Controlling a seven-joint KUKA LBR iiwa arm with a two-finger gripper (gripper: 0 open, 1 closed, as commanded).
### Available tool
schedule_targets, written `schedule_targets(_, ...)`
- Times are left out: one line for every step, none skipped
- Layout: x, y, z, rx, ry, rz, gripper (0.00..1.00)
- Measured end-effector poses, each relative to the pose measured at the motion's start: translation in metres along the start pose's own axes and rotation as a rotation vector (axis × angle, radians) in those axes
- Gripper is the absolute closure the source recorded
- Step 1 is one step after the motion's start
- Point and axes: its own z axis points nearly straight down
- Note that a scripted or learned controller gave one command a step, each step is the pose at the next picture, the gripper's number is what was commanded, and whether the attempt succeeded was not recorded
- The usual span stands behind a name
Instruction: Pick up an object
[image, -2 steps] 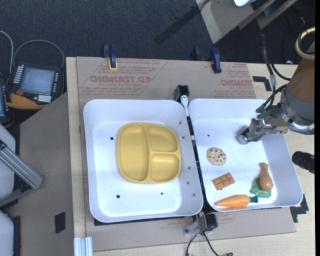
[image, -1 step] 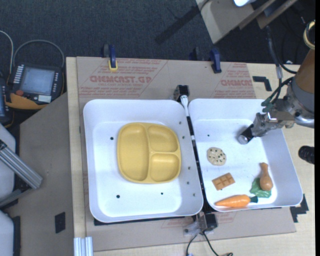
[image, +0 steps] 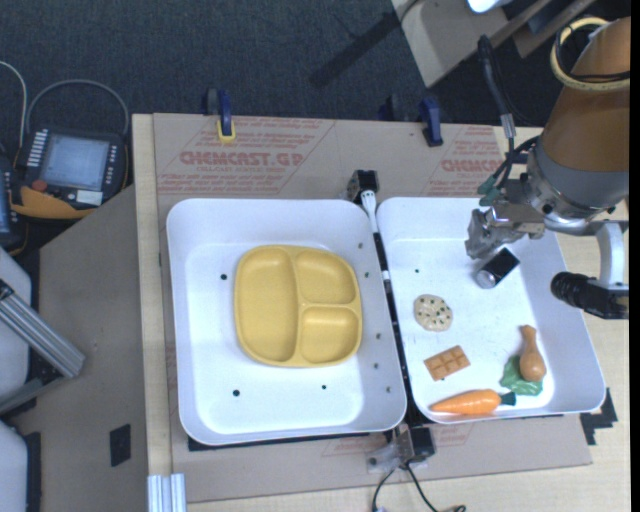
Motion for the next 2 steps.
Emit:
schedule_targets(0.052,0.024,0.007,0.000,0.001,-0.002,1.00)
schedule_targets(0.105,0.039,0.013,0.000,0.002,-0.002,1.00)
